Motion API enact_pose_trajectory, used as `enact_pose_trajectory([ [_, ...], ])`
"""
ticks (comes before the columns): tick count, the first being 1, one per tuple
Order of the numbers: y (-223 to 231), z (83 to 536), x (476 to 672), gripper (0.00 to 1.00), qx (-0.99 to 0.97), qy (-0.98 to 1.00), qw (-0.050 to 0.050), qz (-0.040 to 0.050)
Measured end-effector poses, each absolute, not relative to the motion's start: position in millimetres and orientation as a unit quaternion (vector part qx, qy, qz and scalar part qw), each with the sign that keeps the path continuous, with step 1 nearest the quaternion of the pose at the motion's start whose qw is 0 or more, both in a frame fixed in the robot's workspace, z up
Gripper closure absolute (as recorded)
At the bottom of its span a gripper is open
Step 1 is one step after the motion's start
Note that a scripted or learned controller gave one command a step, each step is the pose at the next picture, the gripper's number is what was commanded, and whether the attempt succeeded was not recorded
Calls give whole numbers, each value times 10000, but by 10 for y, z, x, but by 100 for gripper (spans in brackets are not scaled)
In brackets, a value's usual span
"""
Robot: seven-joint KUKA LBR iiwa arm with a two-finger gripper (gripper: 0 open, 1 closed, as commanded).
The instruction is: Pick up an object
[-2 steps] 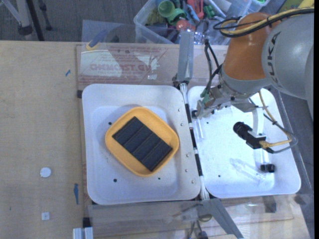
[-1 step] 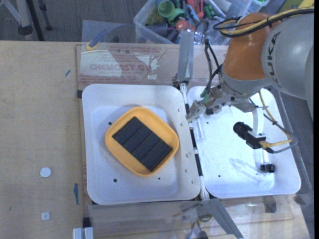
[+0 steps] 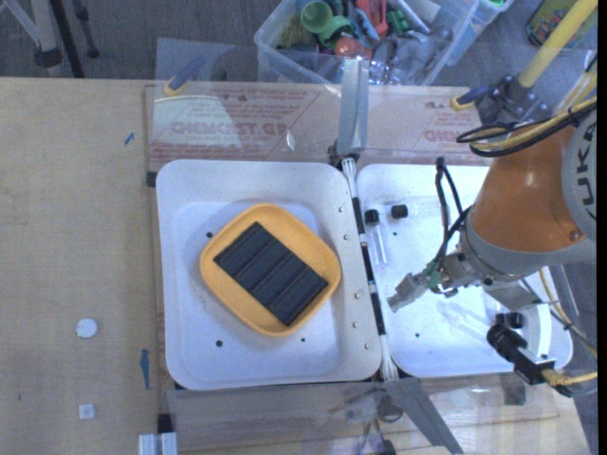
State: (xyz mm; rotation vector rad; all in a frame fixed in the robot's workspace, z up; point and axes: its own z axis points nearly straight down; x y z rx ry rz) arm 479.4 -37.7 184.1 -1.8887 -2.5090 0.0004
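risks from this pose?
1. The gripper sits over the right bin, while the only pickable thing, the yellow pad, lies in the left bin. A close here likely grabs nothing.
2. Crossing over means clearing the divider; a low sweep could clip it.
3. The pad is flat and wide, so it may slip from a two-finger grasp.

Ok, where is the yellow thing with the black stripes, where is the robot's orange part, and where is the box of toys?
yellow thing (image 3: 230, 292): camera view, on its yellow rim, lower left.
orange part (image 3: 526, 202): camera view, middle of the arm's orange band.
box of toys (image 3: 313, 50): camera view, on its clear front wall.
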Motion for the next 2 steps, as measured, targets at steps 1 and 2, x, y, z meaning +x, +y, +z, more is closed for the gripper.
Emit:
enact_pose_trajectory([
  [1,-91,3061,4805,0,-5654,-8248,-10,-4],
  [2,100,2301,5620,0,-5320,-8467,-10,-5],
])
